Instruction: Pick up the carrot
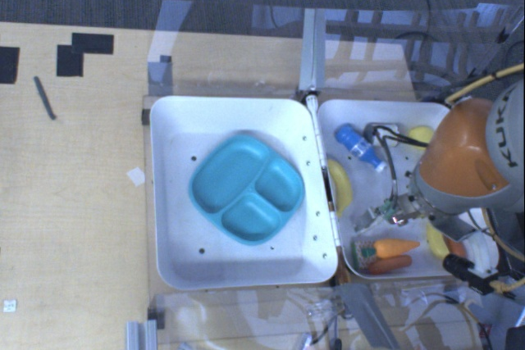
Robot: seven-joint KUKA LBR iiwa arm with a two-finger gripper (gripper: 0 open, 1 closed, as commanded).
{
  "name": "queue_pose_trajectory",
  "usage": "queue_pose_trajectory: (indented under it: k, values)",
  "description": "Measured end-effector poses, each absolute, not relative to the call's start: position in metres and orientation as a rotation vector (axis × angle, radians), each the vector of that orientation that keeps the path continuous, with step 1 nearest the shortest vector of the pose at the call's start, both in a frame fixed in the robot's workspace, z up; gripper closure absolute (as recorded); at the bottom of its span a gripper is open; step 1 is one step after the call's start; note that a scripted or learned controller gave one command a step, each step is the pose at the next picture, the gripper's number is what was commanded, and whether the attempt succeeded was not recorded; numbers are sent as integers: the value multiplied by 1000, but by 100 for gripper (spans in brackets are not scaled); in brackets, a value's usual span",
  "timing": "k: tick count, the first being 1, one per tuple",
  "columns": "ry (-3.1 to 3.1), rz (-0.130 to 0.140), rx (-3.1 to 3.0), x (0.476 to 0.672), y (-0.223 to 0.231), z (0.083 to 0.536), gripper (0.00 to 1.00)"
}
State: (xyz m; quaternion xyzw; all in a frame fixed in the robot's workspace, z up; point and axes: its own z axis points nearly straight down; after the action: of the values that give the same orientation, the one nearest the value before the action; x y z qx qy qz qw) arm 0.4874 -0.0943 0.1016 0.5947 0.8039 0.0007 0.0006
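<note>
Looks like we're at the approach step, nothing grabbed yet imo. The carrot (395,247) is lying flat in the right bin (373,115), down at the near wall, w/ a reddish sausage-looking thing (389,264) touching it on the near side and some small green bit (362,251) at its left end. The hand (394,213) is hanging just above the carrot, a little toward the far side of it, but it's mostly wires and shiny bits under the orange wrist, so I can't tell if it's spread or pressed together. Carrot's def not in it tho.

Next move prob needs: shift a touch toward the near wall, line up across the carrot's short axis, drop straight down. Tricky bc the sausage thing is jammed right against it and the bin wall is close, so easy to pinch both or clip the wall.

Other stuff relative to the carrot: blue bottle (358,145) well to the far side, yellow banana-ish thing (340,184) far-left along the divider, another yellow piece (421,134) far side by the arm. Left bin (172,258) holds a blue divided plate (247,188), compartments look bare.
</note>
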Motion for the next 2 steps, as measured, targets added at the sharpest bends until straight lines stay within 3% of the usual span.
queue_pose_trajectory:
  k: [1,2]
  values:
    - [2434,12,1970,491,-154,90,0]
    - [2432,19,1962,494,-153,102,100]
